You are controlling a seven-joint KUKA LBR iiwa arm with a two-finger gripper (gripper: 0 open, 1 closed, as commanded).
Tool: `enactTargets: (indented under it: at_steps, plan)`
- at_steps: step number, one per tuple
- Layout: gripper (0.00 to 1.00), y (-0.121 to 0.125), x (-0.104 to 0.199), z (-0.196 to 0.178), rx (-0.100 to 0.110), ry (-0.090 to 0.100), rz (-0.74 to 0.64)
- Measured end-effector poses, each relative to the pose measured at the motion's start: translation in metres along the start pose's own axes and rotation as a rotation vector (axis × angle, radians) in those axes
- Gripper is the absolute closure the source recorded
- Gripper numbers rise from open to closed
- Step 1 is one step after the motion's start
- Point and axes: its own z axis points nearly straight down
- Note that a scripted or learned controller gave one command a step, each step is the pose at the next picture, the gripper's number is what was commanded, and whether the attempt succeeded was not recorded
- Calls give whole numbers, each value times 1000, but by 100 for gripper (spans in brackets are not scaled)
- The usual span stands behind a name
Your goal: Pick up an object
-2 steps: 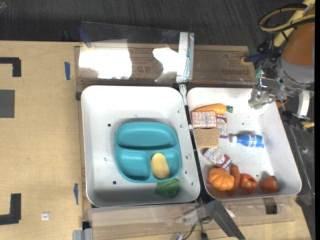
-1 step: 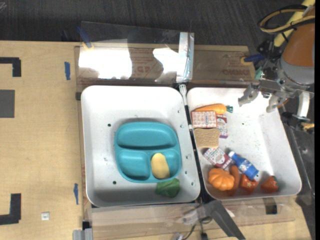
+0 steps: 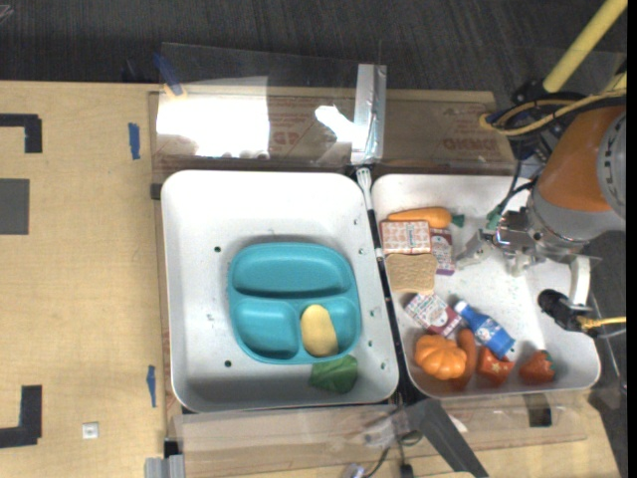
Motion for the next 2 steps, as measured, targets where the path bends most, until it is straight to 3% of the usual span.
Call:
enactTargets:
  at_steps: [1, 2]
  plan:
    - [0, 76, 36, 10, 14, -2, -151]
    - [0, 77, 35, -83, -4, -1, -206]
